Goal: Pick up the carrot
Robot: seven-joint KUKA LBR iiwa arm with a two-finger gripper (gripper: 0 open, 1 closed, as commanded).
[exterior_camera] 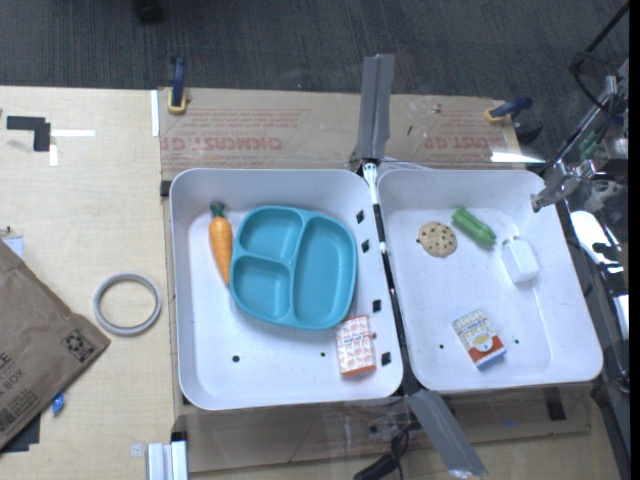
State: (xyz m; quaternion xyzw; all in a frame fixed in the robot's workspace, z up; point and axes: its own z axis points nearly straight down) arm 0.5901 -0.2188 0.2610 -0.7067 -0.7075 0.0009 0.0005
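Hanging at the far right corner of the right bin, the gripper shows as a tangle of grey metal against the dark floor, and whether it is parted or closed cannot be told from this view. Nothing can be seen held in it. Closest to it, toward the view's left and a little lower in the frame, lie a white rounded object and a green pod-shaped piece, with a round cookie just past the green piece. Lower still, near the front of the same bin, sits a small juice carton. The carrot lies well apart from the gripper, across the divider in the left bin, by that bin's left wall; its green top points toward the back and its orange body runs along the left edge of a blue divided plate, touching it or just beside it. A red and white snack box rests at the plate's front right corner. Farther left again, on the wooden bench, are a roll of tape and a brown cardboard box
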